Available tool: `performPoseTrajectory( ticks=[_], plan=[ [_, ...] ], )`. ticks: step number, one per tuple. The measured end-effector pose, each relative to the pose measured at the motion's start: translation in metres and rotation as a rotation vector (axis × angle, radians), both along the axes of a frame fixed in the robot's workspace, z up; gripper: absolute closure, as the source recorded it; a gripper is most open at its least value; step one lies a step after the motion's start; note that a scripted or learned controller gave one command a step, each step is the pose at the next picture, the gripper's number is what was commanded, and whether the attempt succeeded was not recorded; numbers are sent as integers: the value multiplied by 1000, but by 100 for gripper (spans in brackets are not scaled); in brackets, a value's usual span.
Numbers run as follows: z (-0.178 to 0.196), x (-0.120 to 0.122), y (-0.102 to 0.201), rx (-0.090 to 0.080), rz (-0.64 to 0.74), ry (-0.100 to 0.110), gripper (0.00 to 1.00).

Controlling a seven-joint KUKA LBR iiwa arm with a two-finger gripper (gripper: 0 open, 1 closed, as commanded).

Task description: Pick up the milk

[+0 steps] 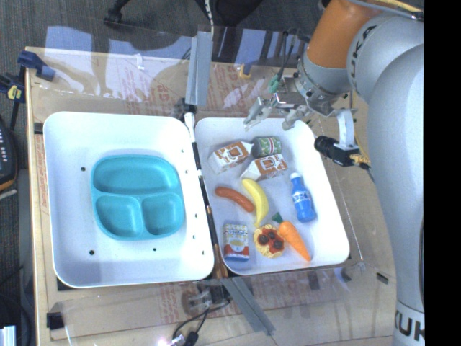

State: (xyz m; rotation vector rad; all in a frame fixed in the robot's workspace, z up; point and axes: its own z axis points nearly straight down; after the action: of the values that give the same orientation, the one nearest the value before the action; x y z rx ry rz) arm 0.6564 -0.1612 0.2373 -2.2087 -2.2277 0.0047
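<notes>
Two small brown-and-white cartons lie in the right bin (pixel 333 225), one at the upper left (pixel 230 155) and one beside it (pixel 268 166). I cannot tell which one is the milk. A small dark pack (pixel 268 145) lies between them at the back. My gripper (pixel 274 115) hangs over the bin's far rim, just above and behind the cartons. Its fingers (pixel 255 114) are spread open with nothing between them.
The right bin also holds a sausage (pixel 235 198), a banana (pixel 256 200), a blue bottle (pixel 302 198), a carrot (pixel 294 240), a small can (pixel 236 241) and a round tart (pixel 270 241). In the left bin (pixel 65 132) sits a teal divided plate (pixel 138 197).
</notes>
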Motion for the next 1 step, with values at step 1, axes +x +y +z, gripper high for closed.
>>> performPoseTrajectory(
  ticks=[1],
  plan=[
    [-109, 3, -50, -3, 10, -11, 0]
  ],
)
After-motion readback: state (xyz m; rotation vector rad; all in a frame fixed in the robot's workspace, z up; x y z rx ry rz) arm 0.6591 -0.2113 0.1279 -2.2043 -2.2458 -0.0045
